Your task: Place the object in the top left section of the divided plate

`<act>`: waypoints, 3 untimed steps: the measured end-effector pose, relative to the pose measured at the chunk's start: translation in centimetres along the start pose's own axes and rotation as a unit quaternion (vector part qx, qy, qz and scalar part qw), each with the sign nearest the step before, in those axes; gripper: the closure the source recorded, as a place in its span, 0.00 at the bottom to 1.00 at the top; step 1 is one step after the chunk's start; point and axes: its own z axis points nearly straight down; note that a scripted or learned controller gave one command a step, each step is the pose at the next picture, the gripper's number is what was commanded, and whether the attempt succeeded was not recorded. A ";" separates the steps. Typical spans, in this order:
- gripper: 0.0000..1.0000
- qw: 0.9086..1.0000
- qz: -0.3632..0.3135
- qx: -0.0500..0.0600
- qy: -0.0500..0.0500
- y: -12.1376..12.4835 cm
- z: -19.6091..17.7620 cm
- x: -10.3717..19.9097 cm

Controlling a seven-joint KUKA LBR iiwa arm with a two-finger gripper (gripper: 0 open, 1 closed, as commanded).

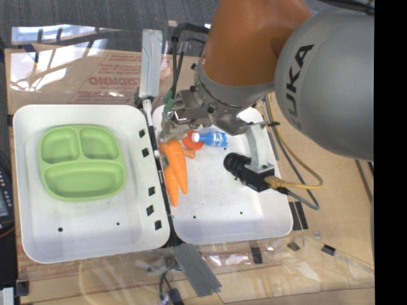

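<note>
The jaws hang low over the top ends of two orange carrots (175, 170); I cannot tell whether they are wide or closed. The carrots lie in the right bin (216, 218) along its left wall. It looks like the pick; next comes a grip, a lift, and a carry to the top left section of the green divided plate (81, 161).

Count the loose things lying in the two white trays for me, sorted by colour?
Green: 1, the divided plate.
Orange: 2, the carrots, lying side by side.
Red: 1, a small piece next to the carrot tops.
Blue and white: 1, a small item just past the red piece.
Total: 5.
</note>
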 end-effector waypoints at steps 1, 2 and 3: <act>1.00 1.000 0.031 0.004 -0.001 2.3 4.5 7.1; 1.00 0.999 0.050 0.003 -0.001 -3.6 9.7 3.9; 1.00 0.999 0.041 0.003 0.000 -3.8 12.8 2.7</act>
